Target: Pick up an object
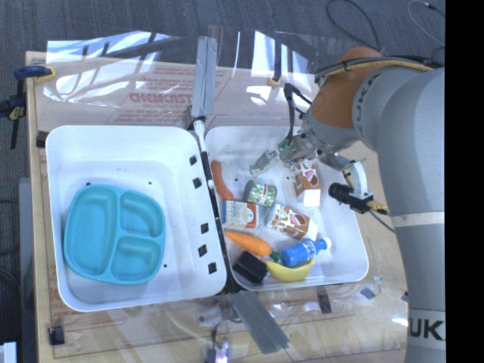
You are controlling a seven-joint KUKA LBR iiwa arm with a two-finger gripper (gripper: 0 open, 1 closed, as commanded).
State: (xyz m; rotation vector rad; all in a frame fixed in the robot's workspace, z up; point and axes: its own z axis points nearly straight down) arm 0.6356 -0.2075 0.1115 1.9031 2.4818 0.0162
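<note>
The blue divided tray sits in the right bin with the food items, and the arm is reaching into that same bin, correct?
Not quite. The camera view shows the blue divided tray lying alone in the left bin. The food items are in the right bin, and the arm does reach into that one.

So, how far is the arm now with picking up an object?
Done: the gripper has reached into the right bin, near the brown-and-white carton. In hand: nothing visibly lifted; its grip is unclear. Left: grasping and raising something. The carrot and banana lie untouched.
</note>
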